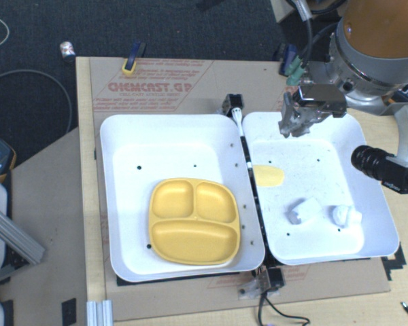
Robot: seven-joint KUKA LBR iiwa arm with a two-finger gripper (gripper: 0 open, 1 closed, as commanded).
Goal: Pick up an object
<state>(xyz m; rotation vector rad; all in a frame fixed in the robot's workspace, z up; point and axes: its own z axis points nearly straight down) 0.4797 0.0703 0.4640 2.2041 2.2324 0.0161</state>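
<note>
Cardboard covers the surface [156, 87] under two white bins. At the left bin's [115, 182] centre lies a yellow divided plate [194, 221]. The right bin [367, 202] holds a pale yellow flat piece [268, 176] at its nine o'clock edge and two small whitish objects [301, 211] [345, 216] toward six o'clock. The end effector [297, 126] hangs near the bin's twelve o'clock rim, grasping nothing; whether it is released or clenched I cannot tell. Every candidate lies toward six o'clock of it, well apart. The likely risk: a flat, thin piece hugging the wall gives little purchase, and the small ones may skid away.
</note>
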